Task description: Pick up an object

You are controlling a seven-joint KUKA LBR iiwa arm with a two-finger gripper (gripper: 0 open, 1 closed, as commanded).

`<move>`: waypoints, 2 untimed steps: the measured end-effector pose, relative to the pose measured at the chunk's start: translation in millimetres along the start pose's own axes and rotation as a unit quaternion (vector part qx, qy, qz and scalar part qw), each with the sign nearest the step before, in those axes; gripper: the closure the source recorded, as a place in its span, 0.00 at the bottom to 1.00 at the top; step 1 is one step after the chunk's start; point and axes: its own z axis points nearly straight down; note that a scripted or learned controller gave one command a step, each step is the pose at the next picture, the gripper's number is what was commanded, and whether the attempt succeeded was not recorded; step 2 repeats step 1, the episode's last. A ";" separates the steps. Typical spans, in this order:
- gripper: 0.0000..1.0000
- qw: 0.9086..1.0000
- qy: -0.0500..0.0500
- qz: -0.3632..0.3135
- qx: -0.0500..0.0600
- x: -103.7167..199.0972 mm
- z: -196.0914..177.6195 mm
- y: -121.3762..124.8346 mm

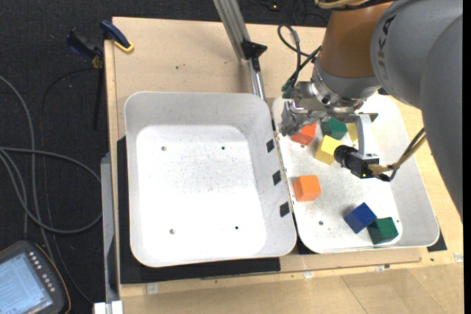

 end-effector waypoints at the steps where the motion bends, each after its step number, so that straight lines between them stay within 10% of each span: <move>1: 1.00 1.000 0.000 0.000 -0.002 50.7 -14.0 23.4; 2: 1.00 1.000 0.000 0.000 -0.002 50.7 -14.0 23.4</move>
